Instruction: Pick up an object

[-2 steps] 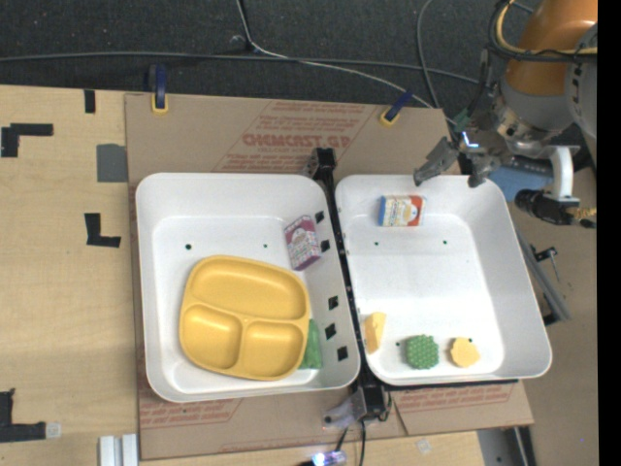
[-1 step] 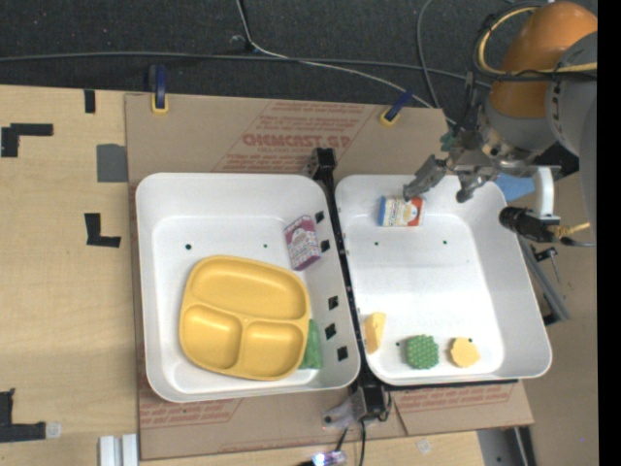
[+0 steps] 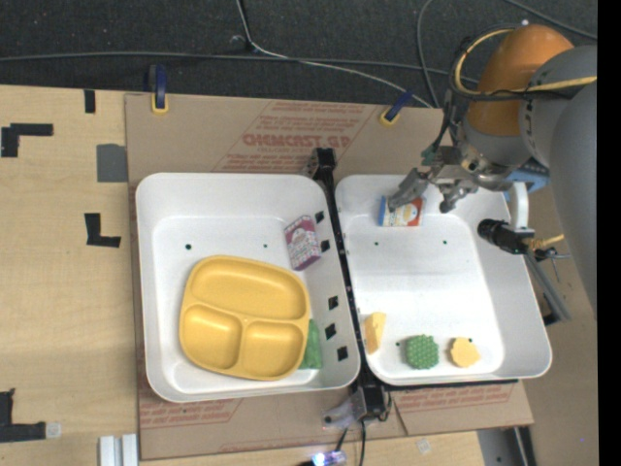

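Up at the far wall of the right bin (image 3: 441, 289), the jaws (image 3: 427, 190) hang spread just beside a small blue-and-white packet (image 3: 400, 212), apparently lined up to close on it.

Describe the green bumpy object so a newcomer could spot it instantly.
Look in the right bin, along its near edge. The green bumpy ball sits there between a yellow wedge and a round yellow piece; it alone is green and knobbly.
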Robot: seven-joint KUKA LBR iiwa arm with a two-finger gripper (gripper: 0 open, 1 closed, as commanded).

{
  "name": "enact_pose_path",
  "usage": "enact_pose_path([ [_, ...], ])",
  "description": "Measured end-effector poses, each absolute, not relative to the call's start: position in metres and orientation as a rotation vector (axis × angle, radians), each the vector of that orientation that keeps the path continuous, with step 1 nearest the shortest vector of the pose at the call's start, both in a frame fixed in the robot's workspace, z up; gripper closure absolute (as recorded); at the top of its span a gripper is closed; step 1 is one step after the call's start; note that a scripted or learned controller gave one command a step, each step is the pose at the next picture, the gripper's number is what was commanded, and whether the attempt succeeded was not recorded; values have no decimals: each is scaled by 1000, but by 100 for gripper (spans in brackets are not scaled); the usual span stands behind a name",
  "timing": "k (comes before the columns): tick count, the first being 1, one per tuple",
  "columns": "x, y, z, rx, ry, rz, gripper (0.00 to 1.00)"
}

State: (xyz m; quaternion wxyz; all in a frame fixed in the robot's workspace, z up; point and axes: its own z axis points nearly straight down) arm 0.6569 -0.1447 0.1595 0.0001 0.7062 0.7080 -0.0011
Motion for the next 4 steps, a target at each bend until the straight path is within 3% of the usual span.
enact_pose_path([
  [1,661,-144,116,2219,2225,-5,0],
  [2,661,-143,128,2217,2226,-3,100],
  [4,662,-139,231,2219,2222,1,100],
])
